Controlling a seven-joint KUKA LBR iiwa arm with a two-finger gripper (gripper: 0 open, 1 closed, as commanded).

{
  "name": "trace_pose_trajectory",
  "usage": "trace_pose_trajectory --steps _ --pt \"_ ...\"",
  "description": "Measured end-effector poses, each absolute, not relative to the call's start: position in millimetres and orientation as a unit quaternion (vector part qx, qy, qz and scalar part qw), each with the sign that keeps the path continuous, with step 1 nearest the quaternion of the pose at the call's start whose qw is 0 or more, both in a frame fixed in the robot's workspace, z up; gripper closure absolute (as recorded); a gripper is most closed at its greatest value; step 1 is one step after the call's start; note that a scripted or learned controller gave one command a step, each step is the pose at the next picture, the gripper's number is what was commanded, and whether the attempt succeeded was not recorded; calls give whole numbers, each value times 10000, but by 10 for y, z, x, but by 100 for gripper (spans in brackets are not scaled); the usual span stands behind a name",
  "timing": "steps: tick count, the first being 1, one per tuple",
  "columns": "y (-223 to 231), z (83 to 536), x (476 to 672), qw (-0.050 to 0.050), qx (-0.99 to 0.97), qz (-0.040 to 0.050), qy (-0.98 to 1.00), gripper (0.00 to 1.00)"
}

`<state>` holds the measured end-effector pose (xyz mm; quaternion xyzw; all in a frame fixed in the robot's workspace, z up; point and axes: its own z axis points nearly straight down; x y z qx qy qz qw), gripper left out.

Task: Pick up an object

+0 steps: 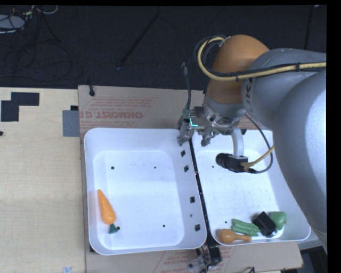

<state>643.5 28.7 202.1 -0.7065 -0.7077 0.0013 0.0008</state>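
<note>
Light wood bench [37, 176], cardboard sheet under two white bins. Hand [196, 134] hangs at top of the divider betw. bins; grip state I cannot tell. Carrot [105, 207] lies alone in left bin [133, 139], much free floor. Right bin [266, 192]: toys crowd the near edge.

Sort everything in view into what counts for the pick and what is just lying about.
For the pick: carrot, green vegetable, black block, green piece, tan pear-shaped piece, gripper.
Lying about: left bin, right bin, cardboard sheet, cables.
</note>
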Motion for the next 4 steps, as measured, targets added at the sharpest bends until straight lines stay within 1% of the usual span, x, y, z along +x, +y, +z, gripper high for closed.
trace_pose_trajectory --steps 1,2,3,4 --pt "226 2731 6445 -13 -7067 -13 -7075 0" --pt "229 2783 6438 8 -7047 21 -7095 100" --pt "788 2747 6436 11 -7054 5 -7088 100" --pt "-285 3202 6163 -18 -7105 10 -7037 100"
